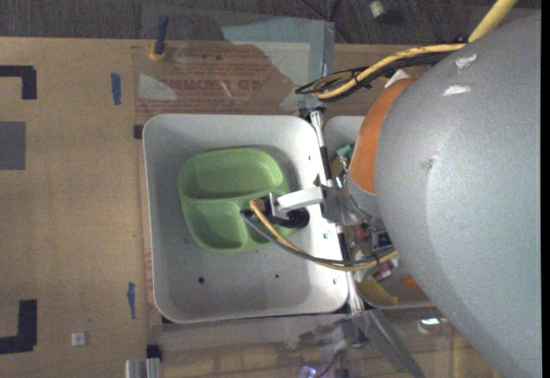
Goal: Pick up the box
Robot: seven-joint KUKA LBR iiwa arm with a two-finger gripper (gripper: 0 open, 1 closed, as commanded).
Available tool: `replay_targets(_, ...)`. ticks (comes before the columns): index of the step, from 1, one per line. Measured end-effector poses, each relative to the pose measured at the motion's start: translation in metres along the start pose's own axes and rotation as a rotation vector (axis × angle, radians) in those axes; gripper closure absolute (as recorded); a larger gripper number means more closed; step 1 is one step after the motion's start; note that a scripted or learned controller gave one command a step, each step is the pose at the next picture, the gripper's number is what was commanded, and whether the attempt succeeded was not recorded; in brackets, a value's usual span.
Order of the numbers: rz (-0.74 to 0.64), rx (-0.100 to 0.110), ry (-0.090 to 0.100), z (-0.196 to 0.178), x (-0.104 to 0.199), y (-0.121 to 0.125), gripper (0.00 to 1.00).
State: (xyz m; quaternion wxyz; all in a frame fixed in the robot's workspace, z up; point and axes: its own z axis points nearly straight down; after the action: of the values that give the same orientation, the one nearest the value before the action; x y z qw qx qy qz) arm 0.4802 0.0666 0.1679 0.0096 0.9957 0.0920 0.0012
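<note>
My grey arm [464,187], with its orange band [371,144], reaches in from the right and covers nearly all of the right bin [337,125]. The gripper [342,211] hangs low over the wall between the two bins, at the right bin's left edge. Whatever lies under the arm in that bin is hidden. A small patch of printed colour [376,240] peeks out beneath the wrist, too little of it to tell what it is.
The left bin [172,282] holds a light green divided plate [225,192] in its upper middle. In the right bin, a yellow object [378,290] shows at the lower edge and a green scrap [345,149] near the top left. Brown bench surface surrounds both bins.
</note>
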Motion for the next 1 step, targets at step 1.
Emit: replay_targets(1, -0.022, 0.021, -0.004, -0.0129, -0.0281, 0.1417, 0.0)
